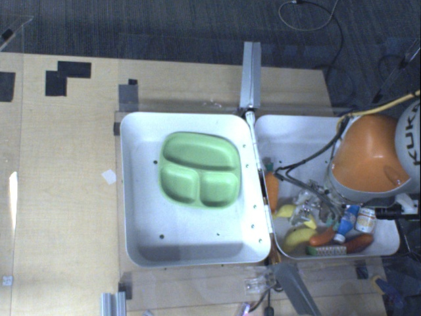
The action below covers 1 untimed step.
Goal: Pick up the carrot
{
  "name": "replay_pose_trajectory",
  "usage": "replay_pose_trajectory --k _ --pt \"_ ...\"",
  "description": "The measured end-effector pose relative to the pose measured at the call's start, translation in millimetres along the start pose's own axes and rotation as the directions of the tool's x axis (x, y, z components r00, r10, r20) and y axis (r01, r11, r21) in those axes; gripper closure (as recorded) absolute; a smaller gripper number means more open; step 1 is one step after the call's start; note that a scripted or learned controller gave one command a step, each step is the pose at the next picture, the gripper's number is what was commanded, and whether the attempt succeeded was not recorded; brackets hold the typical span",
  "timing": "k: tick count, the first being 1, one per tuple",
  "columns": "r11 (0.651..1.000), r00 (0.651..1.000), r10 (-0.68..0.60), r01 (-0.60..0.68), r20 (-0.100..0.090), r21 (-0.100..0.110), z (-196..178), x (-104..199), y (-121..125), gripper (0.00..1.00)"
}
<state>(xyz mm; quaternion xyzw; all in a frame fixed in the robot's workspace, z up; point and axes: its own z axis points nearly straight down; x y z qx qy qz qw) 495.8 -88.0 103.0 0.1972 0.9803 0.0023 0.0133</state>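
The carrot point(270, 191) is a slim orange piece lying along the left wall of the right bin point(296, 133). My gripper point(308, 208) hangs low over the middle of that bin, just right of the carrot and above the pile of toy food. The orange band of the arm point(368, 153) hides the bin's right part.
A green divided plate point(200, 168) sits in the left bin point(141, 242). Near the right bin's front lie yellow fruit pieces point(297, 236), a red-orange piece point(325, 238), a dark red piece point(359, 243) and a blue bottle point(345, 224). A black cable point(309, 158) crosses the bin.
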Motion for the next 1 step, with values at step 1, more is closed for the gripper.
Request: replay_pose_trajectory --k 1 --pt "1.000 1.000 -0.026 0.026 -0.016 0.005 -81.9 -30.3 92.5 1.00"
